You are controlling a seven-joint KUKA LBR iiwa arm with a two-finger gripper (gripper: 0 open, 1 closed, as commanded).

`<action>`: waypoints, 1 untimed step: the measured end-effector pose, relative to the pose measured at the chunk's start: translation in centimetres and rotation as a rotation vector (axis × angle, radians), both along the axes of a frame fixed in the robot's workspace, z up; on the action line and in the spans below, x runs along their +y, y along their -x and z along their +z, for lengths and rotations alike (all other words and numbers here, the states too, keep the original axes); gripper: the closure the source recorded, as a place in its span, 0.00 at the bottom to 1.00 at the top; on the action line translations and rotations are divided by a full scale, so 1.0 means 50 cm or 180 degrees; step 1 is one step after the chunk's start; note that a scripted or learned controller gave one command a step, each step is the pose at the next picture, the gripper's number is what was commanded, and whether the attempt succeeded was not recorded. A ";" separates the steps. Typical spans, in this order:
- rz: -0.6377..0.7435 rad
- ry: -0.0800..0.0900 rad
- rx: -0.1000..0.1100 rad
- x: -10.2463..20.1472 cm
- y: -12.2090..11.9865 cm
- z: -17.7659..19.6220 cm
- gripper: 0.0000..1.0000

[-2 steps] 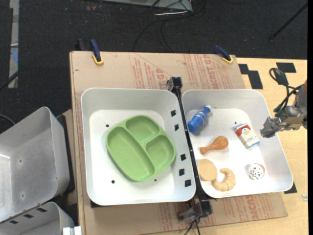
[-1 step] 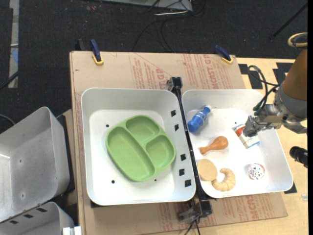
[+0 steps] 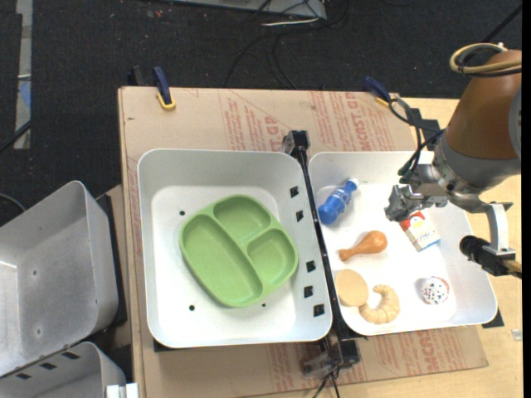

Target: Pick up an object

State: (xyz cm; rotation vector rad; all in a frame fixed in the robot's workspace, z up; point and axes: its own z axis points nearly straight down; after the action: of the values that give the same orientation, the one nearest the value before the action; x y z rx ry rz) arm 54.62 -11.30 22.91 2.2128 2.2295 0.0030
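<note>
Two white bins: the left bin bears a light green divided plate; the right bin bears a blue bottle with a white cap, an orange-brown toy drumstick, a pale tan disc, a tan curled shrimp toy, a white ball with dark speckles, and a small carton in white, red and blue. Bench: light brown board with faint red lettering. Arm: grey, with an orange-brown band. Gripper: grey metal. Clamps: blue and yellow.

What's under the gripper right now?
The gripper hangs over the right bin, above a small red-and-white carton. The carton's upper end is covered by it.
</note>
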 end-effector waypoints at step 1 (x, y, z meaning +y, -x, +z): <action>0.0004 -0.0002 0.0005 0.116 -0.029 -0.018 1.00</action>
State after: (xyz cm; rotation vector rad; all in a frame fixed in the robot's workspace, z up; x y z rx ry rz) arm 56.09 -5.51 22.01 2.2124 2.2320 0.0021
